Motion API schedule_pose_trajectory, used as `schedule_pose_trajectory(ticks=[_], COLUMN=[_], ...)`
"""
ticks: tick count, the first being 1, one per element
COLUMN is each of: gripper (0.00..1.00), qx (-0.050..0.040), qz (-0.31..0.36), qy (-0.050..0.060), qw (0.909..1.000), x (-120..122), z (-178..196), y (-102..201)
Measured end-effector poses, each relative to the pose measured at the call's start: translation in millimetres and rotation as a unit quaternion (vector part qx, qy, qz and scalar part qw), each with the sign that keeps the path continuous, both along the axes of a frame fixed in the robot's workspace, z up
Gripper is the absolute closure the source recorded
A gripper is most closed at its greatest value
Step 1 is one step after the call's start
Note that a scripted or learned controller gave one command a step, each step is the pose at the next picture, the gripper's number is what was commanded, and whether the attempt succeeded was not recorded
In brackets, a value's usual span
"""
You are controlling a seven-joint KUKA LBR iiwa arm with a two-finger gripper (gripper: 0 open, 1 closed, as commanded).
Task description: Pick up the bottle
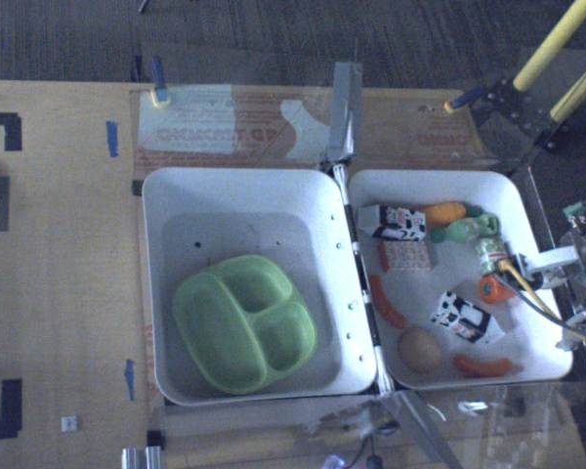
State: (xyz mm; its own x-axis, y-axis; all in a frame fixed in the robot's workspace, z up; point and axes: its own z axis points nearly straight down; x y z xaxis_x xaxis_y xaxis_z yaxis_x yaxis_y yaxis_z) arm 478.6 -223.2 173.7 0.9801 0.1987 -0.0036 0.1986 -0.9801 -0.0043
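A: Gripper (516, 269) is seen at the right rim of the right bin (527, 208), coming in from the right edge. Whether it is clenched or released cannot be told; the tip is too cluttered with cables.

B: Bottle?

A: A small green-and-white bottle (490, 255) is seen just left of the gripper, apparently touching it. No grasp can be confirmed.

B: Other items noted?

A: An orange-red round item (494, 289) lies just below the gripper tip. A green toy (469, 229) and an orange carrot (443, 212) are placed up and left of it. Two cow-print cartons (400, 223) (461, 317) are placed further left and below-left. A brown ball (420, 349) sits lower left. A green divided plate (244, 322) is in the left bin (166, 213), well apart on the surface.
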Motion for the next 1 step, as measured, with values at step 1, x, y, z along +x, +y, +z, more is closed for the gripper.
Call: schedule_pose_trajectory(ticks=[1], gripper=[0.00], qx=[0.0051], qz=[0.004], qy=[-0.005], qw=[1.0000], x=[5.7], z=[-80.9], y=[7.5])
